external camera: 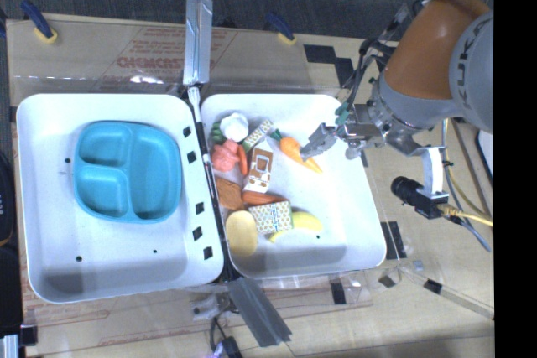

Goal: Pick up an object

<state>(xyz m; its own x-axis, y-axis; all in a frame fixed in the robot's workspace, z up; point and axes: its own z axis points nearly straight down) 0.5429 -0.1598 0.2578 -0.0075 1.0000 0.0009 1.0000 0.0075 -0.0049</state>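
Note:
The right bin (348,205) holds a pile of toy foods along its left side. An orange carrot (290,148) lies at the pile's right edge. My gripper (318,142) hangs over the right bin just right of the carrot, close to its tip; whether it touches the carrot is unclear. Further left are a white and green item (232,127), a pink piece (224,155) and a small printed carton (260,170). Nearer the front lie a patterned box (273,218), a yellow fruit (306,222) and a pale yellow oval (242,232).
The left bin (42,256) carries a blue divided plate (128,170). A metal bar (197,38) stands at the back where the two bins meet. The grey arm with its orange band (432,46) comes in from the right above the bench edge.

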